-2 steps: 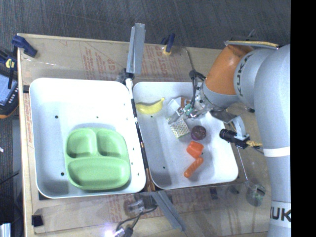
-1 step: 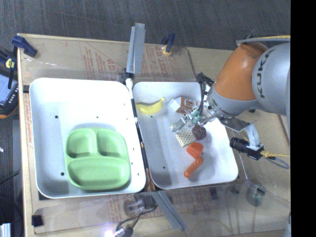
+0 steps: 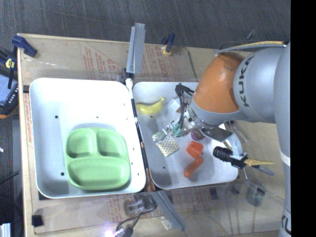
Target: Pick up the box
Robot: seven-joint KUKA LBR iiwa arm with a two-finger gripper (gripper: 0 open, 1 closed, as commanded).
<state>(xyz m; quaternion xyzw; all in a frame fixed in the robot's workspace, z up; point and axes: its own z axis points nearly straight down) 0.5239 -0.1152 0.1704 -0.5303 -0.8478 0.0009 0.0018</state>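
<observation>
While the big grey arm [image 3: 259, 88] with its orange band [image 3: 217, 85] leans in from the right, its gripper [image 3: 177, 128] hangs low over the right bin [image 3: 163, 176]. Wires and the wrist cover a lot of the gripper, so I cannot tell if it is open or closed.

The box [image 3: 168, 145] lies on the floor of the right bin, a bit left of the middle. It is small and flat, with a criss-cross pattern on top, and it sits turned like a diamond. It is just beside the gripper, on the side nearer the bottom of the view. I cannot tell if they touch.

A yellow banana [image 3: 150, 106] lies near the top left corner of that bin, close to the wall between the two bins. A red block [image 3: 195, 149] sits to the right of the box, and an orange stick-shaped thing [image 3: 193, 168] lies just below the block.

The left bin [image 3: 44, 90] holds a green tray [image 3: 97, 158] with three sections. Both bins rest side by side on the brown desk [image 3: 74, 53].
</observation>
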